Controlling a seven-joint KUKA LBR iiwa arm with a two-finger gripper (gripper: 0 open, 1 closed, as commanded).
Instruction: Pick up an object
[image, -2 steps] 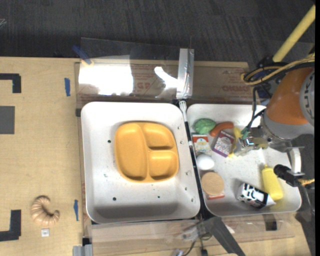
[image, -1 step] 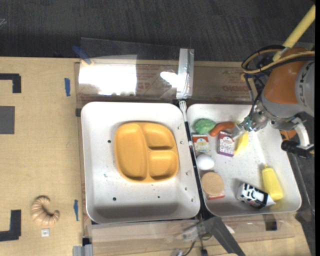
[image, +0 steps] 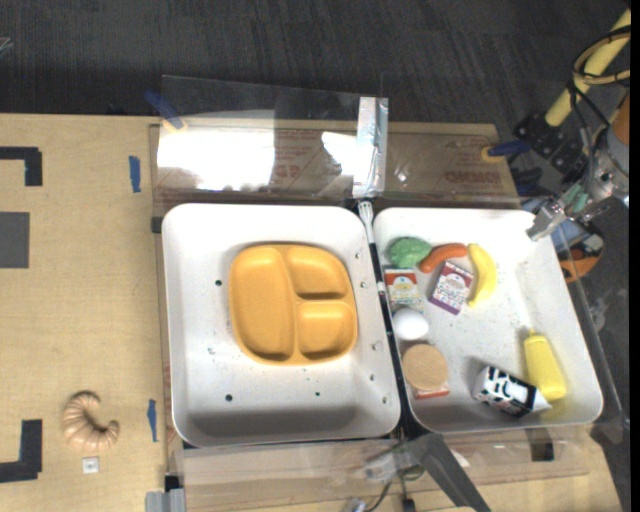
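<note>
Camera view, inventory w/ handling note. Pincer (image: 548, 222): at approx 2 o'clock of the right bin (image: 575, 300), over its far right corner, nothing between its tips; whether spread or pressed together can't be told, too small and blurred. Step in hand, by my read: approach, no grasp yet. To do it well: pick an isolated item, not the packed cluster at the bin's 10–11 o'clock; the yellow bottle (image: 545, 366) at 4 o'clock lies apart from its neighbours on most sides, so descend over its mid-length w/ the closing line across its short width, and stay off the bin wall. The banana (image: 482, 272) is nearer the pincer but touches or nearly touches the purple carton (image: 451, 286), so risk of nudging both. Count, right bin: 1 banana, 1 yellow bottle, 1 purple carton, 1 small red-and-white box (image: 402, 286), 1 green leafy veg (image: 408, 250), 1 orange-red sausage-like piece (image: 441, 257), 1 white egg (image: 410, 325), 1 round tan bun or cookie (image: 426, 367), 1 black-and-white patterned item (image: 506, 391) at 5 o'clock, just beside the bottle's lower end. Total 9 candidates. Left bin (image: 190, 300): 1 yellow divided tray (image: 292, 302), 3 compartments, centre. Tabletop (image: 70, 300): 1 croissant-like piece (image: 89, 420) at 8 o'clock, well apart from both bins. Bins: 2.
</note>
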